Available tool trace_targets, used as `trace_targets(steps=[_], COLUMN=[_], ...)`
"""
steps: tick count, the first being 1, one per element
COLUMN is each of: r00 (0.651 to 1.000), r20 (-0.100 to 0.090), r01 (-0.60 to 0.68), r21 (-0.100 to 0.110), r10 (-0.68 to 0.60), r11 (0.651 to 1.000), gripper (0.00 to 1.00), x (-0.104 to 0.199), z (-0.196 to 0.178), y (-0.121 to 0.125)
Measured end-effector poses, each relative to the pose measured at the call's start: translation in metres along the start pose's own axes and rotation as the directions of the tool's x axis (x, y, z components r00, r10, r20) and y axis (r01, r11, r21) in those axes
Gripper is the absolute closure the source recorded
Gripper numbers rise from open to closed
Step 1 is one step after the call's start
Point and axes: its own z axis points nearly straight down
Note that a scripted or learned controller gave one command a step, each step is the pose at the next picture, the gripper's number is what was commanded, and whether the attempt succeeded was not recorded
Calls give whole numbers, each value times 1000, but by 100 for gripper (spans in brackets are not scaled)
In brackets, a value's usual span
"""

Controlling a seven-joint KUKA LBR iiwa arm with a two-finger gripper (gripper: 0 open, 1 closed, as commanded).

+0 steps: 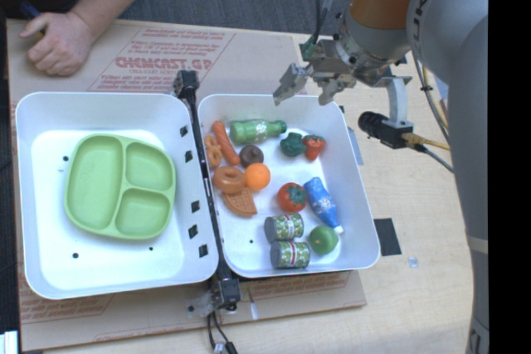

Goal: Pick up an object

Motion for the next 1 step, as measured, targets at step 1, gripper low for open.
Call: trace_targets(steps=[1], r00=[1000], r20=[0], r01=[0], r21=[-5], r10=[0], r11=[1000], gripper=[0], x=[22], z=[-114], y=[29])
